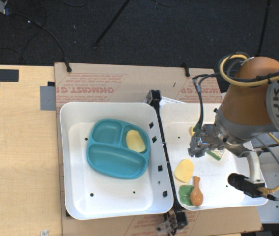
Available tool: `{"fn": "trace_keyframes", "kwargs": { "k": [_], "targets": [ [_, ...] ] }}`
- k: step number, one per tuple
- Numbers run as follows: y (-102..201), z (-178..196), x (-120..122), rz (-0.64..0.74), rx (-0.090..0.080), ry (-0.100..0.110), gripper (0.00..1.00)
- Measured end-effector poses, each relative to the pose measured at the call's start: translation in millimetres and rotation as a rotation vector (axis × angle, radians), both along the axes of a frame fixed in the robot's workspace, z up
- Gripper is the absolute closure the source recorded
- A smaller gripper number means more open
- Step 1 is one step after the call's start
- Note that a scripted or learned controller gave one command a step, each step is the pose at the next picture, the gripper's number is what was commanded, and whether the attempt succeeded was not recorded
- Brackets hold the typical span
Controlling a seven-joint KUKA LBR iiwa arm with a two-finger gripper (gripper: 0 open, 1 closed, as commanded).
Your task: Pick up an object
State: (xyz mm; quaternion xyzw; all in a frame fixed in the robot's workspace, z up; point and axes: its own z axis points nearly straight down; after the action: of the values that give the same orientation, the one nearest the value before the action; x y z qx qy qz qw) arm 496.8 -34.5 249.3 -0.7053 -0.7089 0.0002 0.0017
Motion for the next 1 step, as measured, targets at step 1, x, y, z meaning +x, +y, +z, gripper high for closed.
{"fn": "trace_keyframes", "kwargs": {
  "k": [1],
  "targets": [
    [52.2,4.0,6.0,0.000,0.000,0.001,1.00]
  ]
}}
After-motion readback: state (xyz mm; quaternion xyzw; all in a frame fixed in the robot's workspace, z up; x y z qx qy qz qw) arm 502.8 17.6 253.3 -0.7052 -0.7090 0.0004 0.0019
